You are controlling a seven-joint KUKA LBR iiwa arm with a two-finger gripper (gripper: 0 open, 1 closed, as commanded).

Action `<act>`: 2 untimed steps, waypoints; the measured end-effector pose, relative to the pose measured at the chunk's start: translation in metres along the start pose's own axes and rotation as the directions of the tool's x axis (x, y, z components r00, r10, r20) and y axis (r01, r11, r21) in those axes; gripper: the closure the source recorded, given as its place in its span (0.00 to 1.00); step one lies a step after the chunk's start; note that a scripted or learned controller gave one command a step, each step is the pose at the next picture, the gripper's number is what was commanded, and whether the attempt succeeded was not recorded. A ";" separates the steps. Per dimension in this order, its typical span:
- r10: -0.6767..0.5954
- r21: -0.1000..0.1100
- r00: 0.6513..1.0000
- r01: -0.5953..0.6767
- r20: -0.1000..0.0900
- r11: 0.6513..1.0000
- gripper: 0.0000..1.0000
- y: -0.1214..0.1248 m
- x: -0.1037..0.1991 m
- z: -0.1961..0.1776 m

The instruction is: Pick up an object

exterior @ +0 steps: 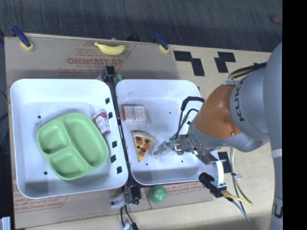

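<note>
- Camera view: the grey arm with its orange wrist band reaches in from the right over the right shallow white plastic bin (192, 87), the two-finger metal gripper (162, 148) lowered near the bin floor and aimed leftward.
- Its fingers look slightly parted with nothing between them; the blur makes it hard to tell exactly how wide.
- The nearest candidate, a flat toy pizza slice with yellow cheese and red dots (142, 145), lies just beside the fingertips on the bin floor, apart from them. This placement suggests it is the target.
- A small orange-and-white box (134, 113) sits farther back in the same bin.
- In the left white bin (19, 128) a green divided plastic plate (72, 145) lies flat, with a red-and-white wrapped packet (101, 121) at its edge.
- Outside the bins rest a yellow toy banana (110, 47) and a green ball (157, 194).
</note>
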State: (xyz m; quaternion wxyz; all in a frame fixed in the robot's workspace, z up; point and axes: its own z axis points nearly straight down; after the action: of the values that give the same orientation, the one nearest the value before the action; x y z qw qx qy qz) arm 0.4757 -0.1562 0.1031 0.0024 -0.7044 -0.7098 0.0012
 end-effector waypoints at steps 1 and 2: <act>0.003 -0.005 1.000 -0.003 0.001 1.000 0.00 0.127 -0.013 0.011; 0.000 -0.005 1.000 0.000 0.000 1.000 1.00 0.128 -0.013 0.000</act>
State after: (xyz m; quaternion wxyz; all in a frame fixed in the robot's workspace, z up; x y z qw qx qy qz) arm 0.6034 -0.1685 0.1020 0.0007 -0.7044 -0.7098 -0.0004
